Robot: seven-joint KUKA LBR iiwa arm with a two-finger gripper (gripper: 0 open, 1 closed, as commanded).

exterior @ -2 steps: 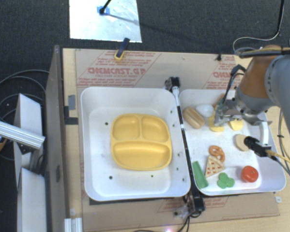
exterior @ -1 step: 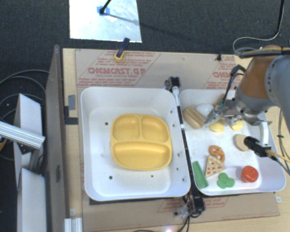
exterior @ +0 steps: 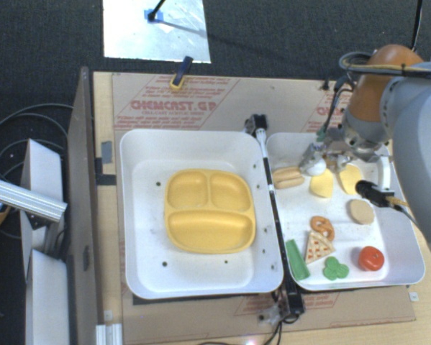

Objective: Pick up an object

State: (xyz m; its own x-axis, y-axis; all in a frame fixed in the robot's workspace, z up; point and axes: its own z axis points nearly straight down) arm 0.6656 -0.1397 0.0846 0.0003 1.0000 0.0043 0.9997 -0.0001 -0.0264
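My gripper [exterior: 321, 157] hangs low over the back of the right bin [exterior: 409, 244], under the orange wrist band [exterior: 377, 85]. Its tip is close to a small white object [exterior: 314, 168] and a tan hot dog bun [exterior: 288, 177]. Just in front of it lie two yellow pieces [exterior: 321, 185] [exterior: 350, 177]. Further forward are a beige cookie [exterior: 360, 211], a pretzel [exterior: 321, 226], a pizza slice [exterior: 316, 249], a green stick [exterior: 296, 259], a green leafy piece [exterior: 335, 269] and a red tomato [exterior: 371, 258]. Nothing is visibly lifted.
The left bin [exterior: 147, 257] holds a yellow divided plate [exterior: 209, 210]. A ridge [exterior: 270, 192] separates the two bins. A black part [exterior: 372, 192] sticks out beside the arm over the right bin. Cardboard [exterior: 201, 99] lies under the bins.
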